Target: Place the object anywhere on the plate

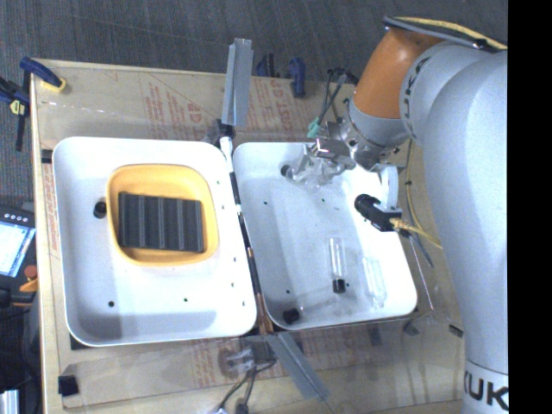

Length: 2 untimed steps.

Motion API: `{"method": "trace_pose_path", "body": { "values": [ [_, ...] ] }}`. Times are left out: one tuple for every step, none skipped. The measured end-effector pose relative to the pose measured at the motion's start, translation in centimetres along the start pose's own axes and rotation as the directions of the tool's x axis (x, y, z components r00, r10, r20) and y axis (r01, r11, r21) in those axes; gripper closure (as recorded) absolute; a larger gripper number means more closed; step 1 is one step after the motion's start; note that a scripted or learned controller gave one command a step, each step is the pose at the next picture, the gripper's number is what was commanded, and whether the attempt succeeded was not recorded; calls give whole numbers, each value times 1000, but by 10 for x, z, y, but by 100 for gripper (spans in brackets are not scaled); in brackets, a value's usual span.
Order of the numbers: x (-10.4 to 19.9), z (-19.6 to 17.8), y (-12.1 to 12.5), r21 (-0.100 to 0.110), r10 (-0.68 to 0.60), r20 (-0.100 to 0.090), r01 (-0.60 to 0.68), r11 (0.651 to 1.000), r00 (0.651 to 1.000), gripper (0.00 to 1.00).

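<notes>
clear plastic tube (335, 264) with a dark cap is lying on the floor of the right bin (285, 231), toward that bin's near right corner, with a second clear piece (374, 281) lying just beside it on the right. a small dark bit (291, 316) is sitting at the right bin's near left corner. to the left of the right bin, touching it along the shared edge, the left bin (78, 231) is carrying the yellow plate (162, 178) — a dark ribbed block (162, 222) is resting on that plate. farther back, over the right bin's far edge, the gripper (312, 167) is hanging low above a pale, glassy-looking object (300, 172); whether its fingers are spread or pressed together cannot be told. behind it the grey arm (448, 128) with its orange band (384, 72) is reaching in from beyond the right bin's right side.
</notes>
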<state>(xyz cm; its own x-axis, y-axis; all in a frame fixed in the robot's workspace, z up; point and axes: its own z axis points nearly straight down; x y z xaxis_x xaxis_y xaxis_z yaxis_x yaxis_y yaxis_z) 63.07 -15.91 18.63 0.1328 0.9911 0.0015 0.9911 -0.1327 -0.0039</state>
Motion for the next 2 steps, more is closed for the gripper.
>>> {"method": "trace_pose_path", "body": {
  "values": [
    [60, -27, 4, -1, -137, 2, 137, 991, 991, 100],
    [79, -4, -15, 2, -411, 4, 411, 911, 911, 100]
  ]
}}
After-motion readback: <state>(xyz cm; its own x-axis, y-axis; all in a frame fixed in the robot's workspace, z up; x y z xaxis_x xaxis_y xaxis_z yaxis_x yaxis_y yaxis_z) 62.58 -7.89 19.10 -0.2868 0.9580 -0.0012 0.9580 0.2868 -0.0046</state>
